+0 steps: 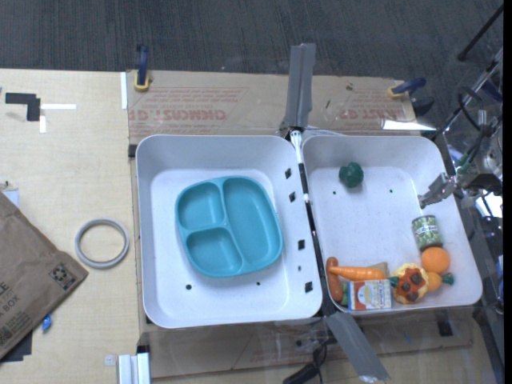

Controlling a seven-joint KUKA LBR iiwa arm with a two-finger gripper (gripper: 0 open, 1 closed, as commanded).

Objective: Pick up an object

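Hand: the hand (pixel 438 189) sits at the right wall of the right bin (pixel 376 154), low over the rim; its metal parts are small and blurred against clutter, so I cannot tell how it stands, and nothing shows in its grip.
Arm: only dark links and cables near the hand, at the picture's right side.
Green ball: a dark green round thing (pixel 350 174) lies on the bin floor to the picture-left of the hand, slightly farther up, well apart from it; being round, it has no long axis.
Can: a small green-labelled can (pixel 426 232) lies just below the hand, near the same wall; its long axis runs roughly up and down the picture, tilted a little.
Orange: an orange ball (pixel 434 259) lies just below the can, touching or nearly touching it.
Carrot: a carrot (pixel 356 272) lies below and to the picture-left of the hand, its long axis across the picture, thick end toward the bin divider, tip toward the orange.
Carton: a small carton (pixel 372 294) lies just below the carrot, long axis also across the picture.
Fruit cluster: a red and yellow toy (pixel 410 282) sits between carton and orange.
Left bin: the left bin (pixel 156 214) holds a teal divided plate (pixel 229 226), far from the hand.
Worktop: a tape ring (pixel 102 242) lies on the worktop (pixel 56 174), farthest from the hand.
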